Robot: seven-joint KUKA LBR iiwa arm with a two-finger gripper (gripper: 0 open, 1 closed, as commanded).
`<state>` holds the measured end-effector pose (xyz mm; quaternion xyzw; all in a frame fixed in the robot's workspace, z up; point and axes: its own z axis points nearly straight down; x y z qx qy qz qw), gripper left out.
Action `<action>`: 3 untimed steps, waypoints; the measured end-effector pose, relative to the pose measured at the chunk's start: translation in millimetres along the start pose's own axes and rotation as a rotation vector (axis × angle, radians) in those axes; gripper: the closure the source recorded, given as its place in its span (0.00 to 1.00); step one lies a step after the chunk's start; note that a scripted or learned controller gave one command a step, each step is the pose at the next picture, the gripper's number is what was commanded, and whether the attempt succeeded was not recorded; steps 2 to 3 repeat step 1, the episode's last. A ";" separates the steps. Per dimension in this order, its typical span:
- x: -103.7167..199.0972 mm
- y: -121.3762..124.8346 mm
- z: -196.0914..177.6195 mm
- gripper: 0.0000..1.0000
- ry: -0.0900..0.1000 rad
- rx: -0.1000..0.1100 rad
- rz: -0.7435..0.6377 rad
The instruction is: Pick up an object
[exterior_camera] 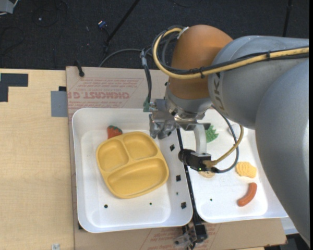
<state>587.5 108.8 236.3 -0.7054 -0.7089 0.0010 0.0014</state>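
Note:
My gripper [160, 128] hangs under the orange wrist band, over the inner edge of the left bin [88, 139], just off the far right corner of a yellow divided plate [132, 163]. Whether it touches the plate I cannot tell. A small red strawberry-like toy [113, 132] lies behind the plate's far left rim. In the right bin [224, 212] lie a green leafy toy [212, 134], a yellow ridged piece [245, 169], an orange-red sausage [247, 194] and a pale round piece [206, 173], partly hidden under the wrist hardware.
The big grey arm covers the right bin's far and right side. Brown cardboard [109, 90] lies behind the bins, and a tan bench top [26, 160] stretches to the left. The ridge between the bins runs below the gripper.

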 end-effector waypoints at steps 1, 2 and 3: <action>-1.7 -0.1 0.2 0.00 -0.001 0.001 0.003; -1.7 -0.1 0.2 0.00 -0.001 0.001 0.003; -1.7 -0.1 0.2 0.00 -0.001 0.001 0.003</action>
